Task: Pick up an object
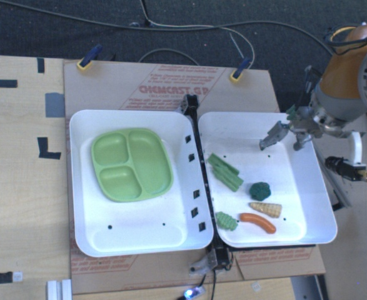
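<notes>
Five small toy foods lie in the right bin (308,186), a shallow white tray in the lower right part of the frame. A long green ridged piece, like celery (224,171), lies at a slant near the bin's left wall. To its right and a little lower sits a dark green broccoli floret (261,190). Just below the broccoli lies a pale yellow corn cob (266,209), and just below that an orange sausage (257,222), close beside the corn. Left of the sausage, near the lower left corner of the bin, is a small light green bumpy piece (226,220). The gripper (288,138) hangs over the upper right part of this bin, well apart from all the food; its two dark fingers are spread apart with nothing between them. The grey arm with its orange band (346,74) comes in from the right edge of the frame. The left bin (83,186), touching the right one along a black divider, holds a light green plate (132,165) with three sections. Both bins rest on a sheet of brown cardboard (170,86) held by two yellow and blue clamps (89,56) at its top edge.
</notes>
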`<state>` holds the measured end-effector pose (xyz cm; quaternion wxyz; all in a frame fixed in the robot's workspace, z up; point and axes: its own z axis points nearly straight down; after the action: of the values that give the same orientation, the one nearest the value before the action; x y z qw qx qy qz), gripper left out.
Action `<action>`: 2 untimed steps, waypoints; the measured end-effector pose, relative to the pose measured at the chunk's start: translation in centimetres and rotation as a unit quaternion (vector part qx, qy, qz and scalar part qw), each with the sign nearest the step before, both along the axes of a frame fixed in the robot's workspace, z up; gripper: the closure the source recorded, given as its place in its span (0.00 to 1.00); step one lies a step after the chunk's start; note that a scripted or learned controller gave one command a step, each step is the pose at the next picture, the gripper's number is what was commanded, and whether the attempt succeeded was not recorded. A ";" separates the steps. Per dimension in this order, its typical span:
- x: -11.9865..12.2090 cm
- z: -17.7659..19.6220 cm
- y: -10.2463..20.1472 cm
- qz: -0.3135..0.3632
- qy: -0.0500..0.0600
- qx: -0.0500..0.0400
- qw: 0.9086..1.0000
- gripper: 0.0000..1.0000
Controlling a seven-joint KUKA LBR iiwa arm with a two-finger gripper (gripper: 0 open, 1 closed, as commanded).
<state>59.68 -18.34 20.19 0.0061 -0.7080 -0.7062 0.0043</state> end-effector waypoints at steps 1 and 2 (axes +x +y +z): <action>0.3 0.8 0.0 0.002 -0.007 -0.001 1.000 0.00; 0.3 -3.6 0.3 0.002 -0.005 -0.001 1.000 0.00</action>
<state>60.03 -18.03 16.56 0.0018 -0.7066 -0.7076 0.0020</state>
